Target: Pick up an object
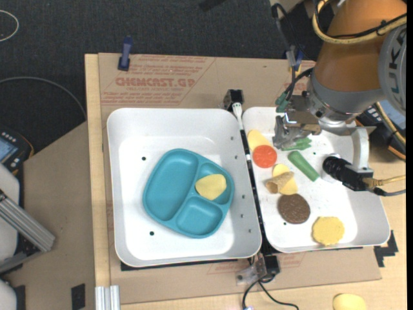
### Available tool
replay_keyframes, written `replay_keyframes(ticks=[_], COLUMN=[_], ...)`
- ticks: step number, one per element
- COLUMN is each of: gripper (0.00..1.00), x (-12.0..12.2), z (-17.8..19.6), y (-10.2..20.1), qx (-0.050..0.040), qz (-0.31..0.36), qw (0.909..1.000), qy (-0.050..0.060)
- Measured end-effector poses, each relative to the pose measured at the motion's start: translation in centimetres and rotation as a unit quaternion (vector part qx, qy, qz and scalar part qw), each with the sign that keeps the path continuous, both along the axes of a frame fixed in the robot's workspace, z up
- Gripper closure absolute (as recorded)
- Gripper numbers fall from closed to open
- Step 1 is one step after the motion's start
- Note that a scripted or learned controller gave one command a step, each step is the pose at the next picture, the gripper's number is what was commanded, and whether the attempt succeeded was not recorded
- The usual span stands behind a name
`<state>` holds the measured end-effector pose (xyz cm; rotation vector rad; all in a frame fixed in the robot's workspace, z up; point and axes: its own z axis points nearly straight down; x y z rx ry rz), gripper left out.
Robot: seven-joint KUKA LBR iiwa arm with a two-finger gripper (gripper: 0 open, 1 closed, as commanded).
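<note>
Bench (161, 76) | claw (284, 137) low in right bin (368, 228) | grip state: can't tell

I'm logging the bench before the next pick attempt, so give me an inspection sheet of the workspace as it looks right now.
Surface: two white bins, left bin and right bin, side by side on a cardboard sheet.
Job's things: in the right bin, orange disc, green stick, brown round, yellow round, yellow and tan pieces.
Clutter: blue divided plate in the left bin, a yellow piece lying in it.
Grippers: gripper low over the right bin's far end, beside the green stick.
Cables: yellow cable on the arm.
Surroundings: dark floor.
</note>
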<state>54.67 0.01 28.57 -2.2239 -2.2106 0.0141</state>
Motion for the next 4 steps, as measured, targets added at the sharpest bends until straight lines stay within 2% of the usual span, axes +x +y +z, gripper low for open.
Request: replay_keyframes(ticks=[1, 2, 3, 4], gripper=[1.00, 1.00, 1.00, 1.00], x=[-4.4, -3.9, -6.9, -6.6], z=[-10.7, -9.0, -10.2, 1.1], y=[-6.7, -6.2, 0.3, 3.0], qx=[0.0004, 0.0009, 0.0031, 0.0025], qz=[-0.002, 0.002, 0.006, 0.006], qw=[1.0000, 1.0000, 1.0000, 0.9999], qy=[0.002, -0.007, -0.003, -0.012])
